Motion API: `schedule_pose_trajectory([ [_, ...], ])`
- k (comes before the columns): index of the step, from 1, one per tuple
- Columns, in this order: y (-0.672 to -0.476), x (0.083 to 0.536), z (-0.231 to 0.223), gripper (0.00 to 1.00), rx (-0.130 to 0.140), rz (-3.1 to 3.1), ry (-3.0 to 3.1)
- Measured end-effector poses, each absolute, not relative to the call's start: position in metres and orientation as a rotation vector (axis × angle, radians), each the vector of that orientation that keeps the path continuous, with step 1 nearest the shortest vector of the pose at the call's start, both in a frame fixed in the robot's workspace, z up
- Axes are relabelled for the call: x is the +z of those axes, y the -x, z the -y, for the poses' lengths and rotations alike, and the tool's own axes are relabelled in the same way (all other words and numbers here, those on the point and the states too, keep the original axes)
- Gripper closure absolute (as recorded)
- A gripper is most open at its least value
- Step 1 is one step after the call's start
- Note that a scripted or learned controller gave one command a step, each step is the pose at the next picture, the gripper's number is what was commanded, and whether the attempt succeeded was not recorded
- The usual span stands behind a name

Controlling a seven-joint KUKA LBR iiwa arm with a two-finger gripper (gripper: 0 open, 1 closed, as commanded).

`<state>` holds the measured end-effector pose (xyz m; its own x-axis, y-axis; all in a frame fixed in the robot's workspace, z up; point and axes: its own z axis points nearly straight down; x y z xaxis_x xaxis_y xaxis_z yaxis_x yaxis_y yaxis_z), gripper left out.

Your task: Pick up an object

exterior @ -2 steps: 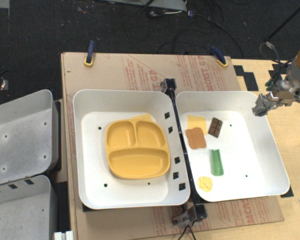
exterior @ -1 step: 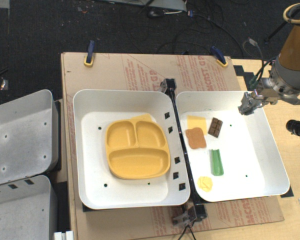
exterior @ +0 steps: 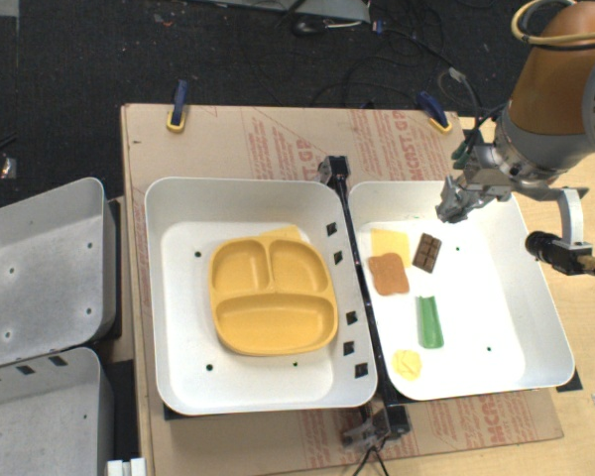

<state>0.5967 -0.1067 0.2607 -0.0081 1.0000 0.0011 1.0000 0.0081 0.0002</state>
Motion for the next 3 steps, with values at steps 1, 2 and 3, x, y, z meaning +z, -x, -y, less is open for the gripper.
schedule_pose_trajectory([
  [1,-0.590,0.249,0.048,1.00,0.000,2.228,2.211],
  [2,-0.591,0.254,-0.008,1.00,-0.001,2.230,2.212],
  [3,-0.592,0.236,-0.059,1.00,0.002,2.228,2.211],
])
